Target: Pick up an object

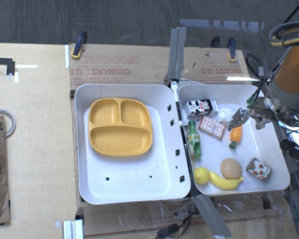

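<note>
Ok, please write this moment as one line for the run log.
gripper: over right bin, above orange carrot | grasp: none seen | banana, green bottle: lying in right bin | yellow plate: left bin

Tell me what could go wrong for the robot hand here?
The gripper is right above the toy carrot, with a small patterned box and a white crumpled thing close beside it. It might bump those or grab the wrong one. The carrot is small and rounded, so it could slip out.
</note>
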Controlling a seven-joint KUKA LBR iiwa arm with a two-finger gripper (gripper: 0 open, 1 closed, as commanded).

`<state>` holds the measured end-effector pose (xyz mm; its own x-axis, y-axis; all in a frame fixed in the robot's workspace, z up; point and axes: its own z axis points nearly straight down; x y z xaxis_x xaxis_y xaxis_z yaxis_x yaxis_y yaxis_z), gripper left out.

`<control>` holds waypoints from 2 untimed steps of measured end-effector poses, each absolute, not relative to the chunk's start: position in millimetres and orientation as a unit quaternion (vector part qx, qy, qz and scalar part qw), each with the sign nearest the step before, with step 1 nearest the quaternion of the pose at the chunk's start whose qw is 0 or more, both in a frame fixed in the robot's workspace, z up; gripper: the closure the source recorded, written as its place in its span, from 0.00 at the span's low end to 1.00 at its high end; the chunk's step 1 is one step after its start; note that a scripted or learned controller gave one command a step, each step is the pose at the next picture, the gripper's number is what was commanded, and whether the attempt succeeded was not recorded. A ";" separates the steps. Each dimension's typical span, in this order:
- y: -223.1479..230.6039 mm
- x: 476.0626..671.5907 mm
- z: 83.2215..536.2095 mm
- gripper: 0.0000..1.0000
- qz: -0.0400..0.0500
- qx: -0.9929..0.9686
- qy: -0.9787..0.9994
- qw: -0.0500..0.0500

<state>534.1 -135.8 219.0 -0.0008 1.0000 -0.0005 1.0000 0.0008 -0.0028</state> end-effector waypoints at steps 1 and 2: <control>-188.2 579.0 91.4 0.00 0.000 -0.676 -0.737 0.000; -189.2 579.1 100.6 1.00 0.001 -0.677 -0.736 -0.001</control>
<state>579.1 -189.2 100.6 -0.0842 0.9964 -0.0017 0.9964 0.0842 0.0000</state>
